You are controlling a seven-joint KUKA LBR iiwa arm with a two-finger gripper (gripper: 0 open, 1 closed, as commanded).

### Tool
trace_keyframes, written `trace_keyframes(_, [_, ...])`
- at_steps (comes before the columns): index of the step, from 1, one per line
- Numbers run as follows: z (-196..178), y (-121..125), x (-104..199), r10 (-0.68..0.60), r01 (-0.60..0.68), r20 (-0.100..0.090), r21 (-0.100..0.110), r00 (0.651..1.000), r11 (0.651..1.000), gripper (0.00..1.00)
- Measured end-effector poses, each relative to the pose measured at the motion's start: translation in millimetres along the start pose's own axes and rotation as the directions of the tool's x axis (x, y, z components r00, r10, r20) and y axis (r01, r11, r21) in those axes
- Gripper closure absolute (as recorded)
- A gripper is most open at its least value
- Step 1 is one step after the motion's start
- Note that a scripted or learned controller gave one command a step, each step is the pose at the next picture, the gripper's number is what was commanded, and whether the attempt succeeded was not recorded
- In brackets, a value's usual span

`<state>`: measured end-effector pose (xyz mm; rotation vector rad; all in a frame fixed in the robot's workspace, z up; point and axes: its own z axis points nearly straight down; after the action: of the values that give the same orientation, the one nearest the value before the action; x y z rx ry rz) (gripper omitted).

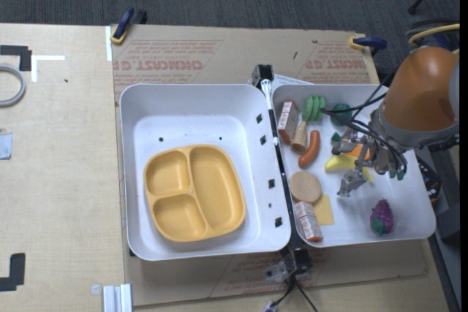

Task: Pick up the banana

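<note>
Reaching over the right bin (409, 226), the tool (356, 175) hangs low above the bin floor, just beside the banana (338, 163). The banana, yellow, lies near the bin's middle, partly under the wrist cabling. Cannot tell whether the tool is released or clenched; the view is too cluttered with cables. No banana seen between its tips, so not counted as grasped.

Step in hand, by my reading: the approach or closing stage of the pick, grasp unconfirmed. Next move calls for centring on the banana's body, closing firmly, then a straight lift clear of neighbours.

Containers:
- Left bin (139, 128): a yellow divided plate (194, 191) with three compartments.
- Right bin: green item (314, 107) at the far side; brown packet (285, 120) near the dividing wall; red sausage (310, 147) just beside it; tan round cookie (306, 186); yellow cheese slice (323, 210) touching the cookie; a labelled can (308, 223) lying on its side at the near wall; purple grapes (381, 217) near the front right corner, well apart from the banana.
</note>
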<state>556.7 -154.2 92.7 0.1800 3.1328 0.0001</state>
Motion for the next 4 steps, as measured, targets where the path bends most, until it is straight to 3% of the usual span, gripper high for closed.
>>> trace_keyframes(1, [-0.3, -12.0, 39.0, -0.086, 0.086, -0.001, 0.000, 0.996, 0.996, 0.00])
trace_keyframes(2, [-0.1, -17.3, 6.9, -0.281, 0.281, 0.001, 0.000, 0.960, 0.960, 0.00])
trace_keyframes(3, [-0.3, -8.9, 32.0, -0.604, 0.604, 0.000, -0.001, 0.797, 0.797, 0.00])
trace_keyframes(4, [-10.5, -8.5, 30.3, -0.601, 0.601, 0.004, 0.001, 0.799, 0.799, 1.00])
